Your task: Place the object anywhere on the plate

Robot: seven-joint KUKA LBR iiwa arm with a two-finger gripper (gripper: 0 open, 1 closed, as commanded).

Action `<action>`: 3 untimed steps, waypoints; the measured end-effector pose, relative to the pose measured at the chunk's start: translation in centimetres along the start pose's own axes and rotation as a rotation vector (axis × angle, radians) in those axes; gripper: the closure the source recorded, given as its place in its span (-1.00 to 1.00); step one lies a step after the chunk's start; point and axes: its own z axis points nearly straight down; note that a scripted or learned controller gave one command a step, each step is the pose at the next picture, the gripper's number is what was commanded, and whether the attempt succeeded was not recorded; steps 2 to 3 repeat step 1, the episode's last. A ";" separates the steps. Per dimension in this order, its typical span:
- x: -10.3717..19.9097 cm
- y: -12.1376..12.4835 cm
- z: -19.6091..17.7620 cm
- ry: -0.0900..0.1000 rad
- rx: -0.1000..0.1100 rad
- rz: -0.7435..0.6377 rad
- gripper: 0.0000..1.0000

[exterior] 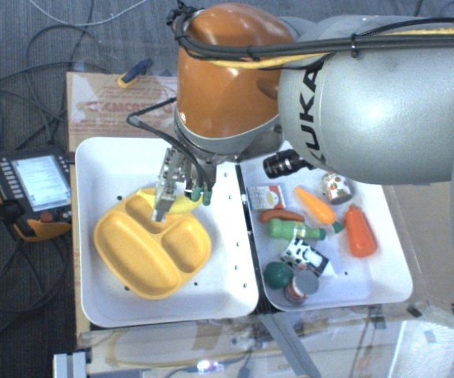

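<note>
One yellow banana-like object (181, 204) at the yellow plate's (152, 250) upper rim, partly over its top compartment, under the gripper (166, 203). Fingers' spread and any hold: cannot tell from this angle. Right of the plate, in the neighbouring bin (385, 286): carrot (316, 205), green bottle (294, 230), orange piece (359, 231).

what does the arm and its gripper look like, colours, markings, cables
The arm is bulky, rounded and silver-grey, with black KUKA lettering on its side and a glossy orange band above the wrist. Black cables loop around the orange section, and a yellow line runs along the top of the grey link. The gripper is slim grey metal with thin fingers and small green parts beside them.
</note>
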 end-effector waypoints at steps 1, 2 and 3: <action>0.0 0.0 0.0 0.000 0.000 0.000 -1.00; 0.0 0.0 0.0 0.000 0.000 0.000 -1.00; 0.0 0.0 0.0 0.000 0.000 0.000 -1.00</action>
